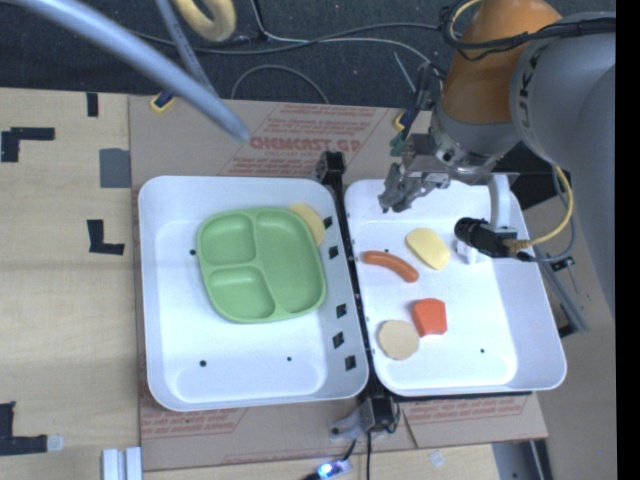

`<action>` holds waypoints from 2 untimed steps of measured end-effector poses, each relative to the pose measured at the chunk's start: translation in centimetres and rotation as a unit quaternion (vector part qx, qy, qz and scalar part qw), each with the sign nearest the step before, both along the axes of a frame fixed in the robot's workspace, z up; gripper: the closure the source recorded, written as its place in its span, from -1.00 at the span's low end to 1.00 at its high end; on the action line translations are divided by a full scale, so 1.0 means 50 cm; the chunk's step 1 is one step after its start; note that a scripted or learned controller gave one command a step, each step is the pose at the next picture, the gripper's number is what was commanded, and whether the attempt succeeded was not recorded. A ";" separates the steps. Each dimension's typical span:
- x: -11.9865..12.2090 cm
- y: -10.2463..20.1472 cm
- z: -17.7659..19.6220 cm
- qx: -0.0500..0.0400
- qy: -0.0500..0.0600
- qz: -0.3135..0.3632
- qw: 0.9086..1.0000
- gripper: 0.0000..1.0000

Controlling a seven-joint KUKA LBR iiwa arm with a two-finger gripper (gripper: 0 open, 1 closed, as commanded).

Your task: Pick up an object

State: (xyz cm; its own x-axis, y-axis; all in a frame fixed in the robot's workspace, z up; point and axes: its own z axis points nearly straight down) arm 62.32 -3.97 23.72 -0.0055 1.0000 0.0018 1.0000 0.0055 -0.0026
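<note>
Cardboard sheet [300,133] printed "CHEMCAST GP", under two white bins [170,298]

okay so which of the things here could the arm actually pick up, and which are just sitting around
Job: hand; sausage, yellow piece, orange block, tan disc, all in the right bin.
Lying about: green tray in the left bin; cables.

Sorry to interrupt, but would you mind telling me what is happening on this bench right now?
The KUKA arm's tool is over the back-left part of the right bin, with nothing visible in it. That bin holds a sausage, a pale yellow piece, an orange block and a round tan piece, all lying loose. The left bin holds a green divided plate with a yellow item at its far right corner. Nothing has been picked up yet.
</note>
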 end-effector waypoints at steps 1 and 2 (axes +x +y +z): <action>-0.036 0.107 -0.026 0.000 0.001 0.000 1.000 1.00; -0.062 0.198 -0.019 0.000 0.000 0.000 1.000 1.00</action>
State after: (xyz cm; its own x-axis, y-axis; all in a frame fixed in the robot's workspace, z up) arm 59.22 5.92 22.78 -0.0063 1.0000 0.0016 1.0000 0.0063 -0.0033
